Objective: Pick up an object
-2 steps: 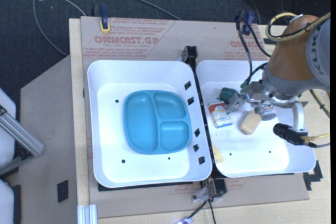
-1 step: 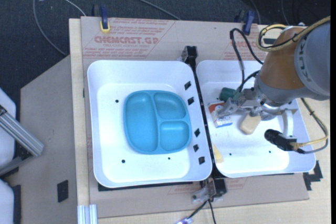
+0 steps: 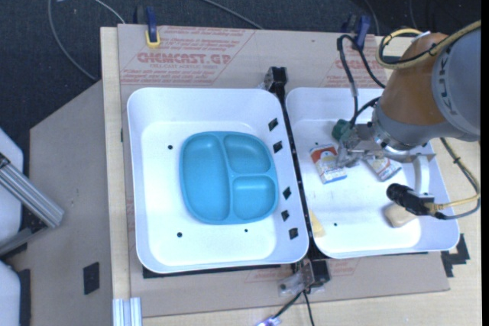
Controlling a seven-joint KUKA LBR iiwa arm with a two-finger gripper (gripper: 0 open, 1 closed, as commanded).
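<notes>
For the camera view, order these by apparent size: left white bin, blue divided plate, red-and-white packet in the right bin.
1. Left white bin, clearly largest.
2. Blue divided plate, lying inside that bin.
3. Red-and-white packet, far smaller.

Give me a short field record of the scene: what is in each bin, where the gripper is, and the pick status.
left bin: holds one blue divided plate, lying flat near the middle
right bin: holds a red and white packet left of centre and a pale packet to its right
gripper: low over the right bin, right beside the red and white packet
arm: reaches in from the right
pick status: both packets appear to lie on the bin floor; nothing seen lifted
</notes>
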